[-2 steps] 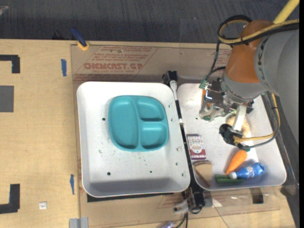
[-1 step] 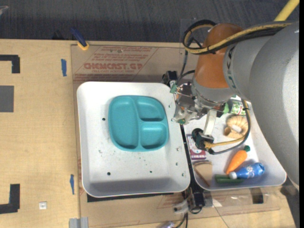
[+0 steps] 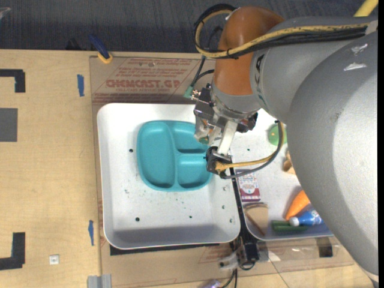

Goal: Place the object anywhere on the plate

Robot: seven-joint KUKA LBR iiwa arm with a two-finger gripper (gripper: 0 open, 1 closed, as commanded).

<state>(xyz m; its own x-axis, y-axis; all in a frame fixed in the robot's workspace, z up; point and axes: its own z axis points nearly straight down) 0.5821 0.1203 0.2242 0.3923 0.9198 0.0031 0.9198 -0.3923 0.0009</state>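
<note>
Presently the tool (image 3: 208, 138) hangs over the right rim of the teal plate (image 3: 171, 156). The plate lies in the left bin (image 3: 162, 221), close to the wall it shares with the right bin (image 3: 271, 185). Whether the tool is clenched or released cannot be told, since the wrist covers it from above. No object can be made out in it, so which thing is to be placed is uncertain. A red-and-white packet (image 3: 248, 186), an orange piece (image 3: 297, 204) and a green marker (image 3: 287, 225) lie in the right bin. If the tool does carry something, the step in hand looks like the set-down. That would go best by shifting a little left, so the thing comes down inside one of the plate's compartments rather than on its rim or divider, then lowering close, letting go and rising straight up. If it carries nothing, a pick from the right bin comes first.
</note>
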